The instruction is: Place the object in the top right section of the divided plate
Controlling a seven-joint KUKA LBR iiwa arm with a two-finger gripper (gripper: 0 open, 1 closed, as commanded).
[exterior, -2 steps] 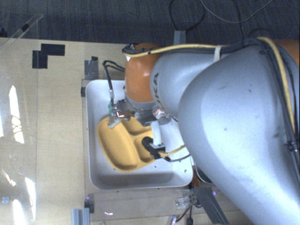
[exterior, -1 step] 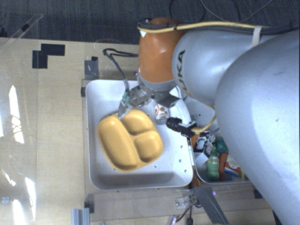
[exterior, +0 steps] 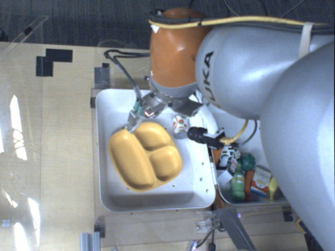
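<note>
A yellow divided plate (exterior: 142,156) with three sections lies in the left white bin (exterior: 157,200). My gripper (exterior: 136,115) hangs from the orange-banded wrist over the plate's far rim, at the top edge of the plate. A small white object with orange-red markings (exterior: 179,125) rests on the bin floor just right of the plate's far section, beside the gripper and apart from the plate. The wrist hides the far part of the bin.
The right bin (exterior: 225,192) holds several small items, among them a green bottle (exterior: 238,185), an orange box (exterior: 261,181) and a black-and-white piece (exterior: 228,156). A black cable plug (exterior: 201,136) sticks out over the divider between the bins. The arm covers the upper right.
</note>
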